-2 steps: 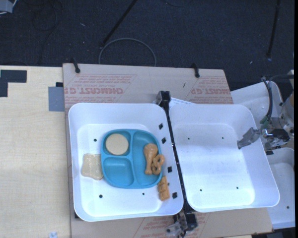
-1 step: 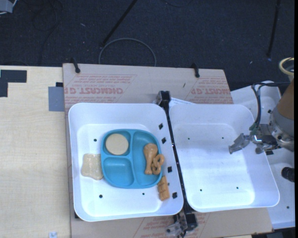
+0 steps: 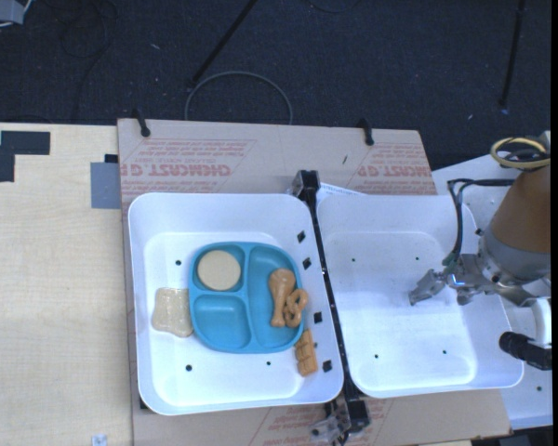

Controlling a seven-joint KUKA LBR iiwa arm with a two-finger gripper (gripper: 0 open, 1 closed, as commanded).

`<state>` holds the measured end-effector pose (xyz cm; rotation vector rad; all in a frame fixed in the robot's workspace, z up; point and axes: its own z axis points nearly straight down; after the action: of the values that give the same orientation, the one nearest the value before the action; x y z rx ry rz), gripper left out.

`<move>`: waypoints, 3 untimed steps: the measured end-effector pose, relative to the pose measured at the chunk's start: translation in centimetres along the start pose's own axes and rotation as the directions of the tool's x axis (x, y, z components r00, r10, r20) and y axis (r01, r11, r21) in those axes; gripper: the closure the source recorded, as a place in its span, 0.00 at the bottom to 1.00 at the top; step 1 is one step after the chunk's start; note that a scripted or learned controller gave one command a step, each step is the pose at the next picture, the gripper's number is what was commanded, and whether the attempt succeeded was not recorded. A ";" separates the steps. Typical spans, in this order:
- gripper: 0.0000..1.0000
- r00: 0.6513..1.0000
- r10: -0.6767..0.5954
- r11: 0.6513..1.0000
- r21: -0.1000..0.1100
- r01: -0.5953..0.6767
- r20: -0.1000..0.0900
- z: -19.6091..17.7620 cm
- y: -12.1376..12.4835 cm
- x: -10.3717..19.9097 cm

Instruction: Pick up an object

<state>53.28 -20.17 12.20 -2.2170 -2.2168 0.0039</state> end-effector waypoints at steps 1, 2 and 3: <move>0.00 1.000 0.002 1.000 -0.003 -0.002 0.002 3.6 0.0 0.1; 1.00 1.000 0.005 1.000 -0.005 -0.005 0.002 2.4 0.1 0.0; 1.00 1.000 0.002 1.000 -0.007 -0.002 0.003 -2.1 -0.5 0.3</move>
<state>52.81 -19.91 14.26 -2.2239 -2.2195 -0.0007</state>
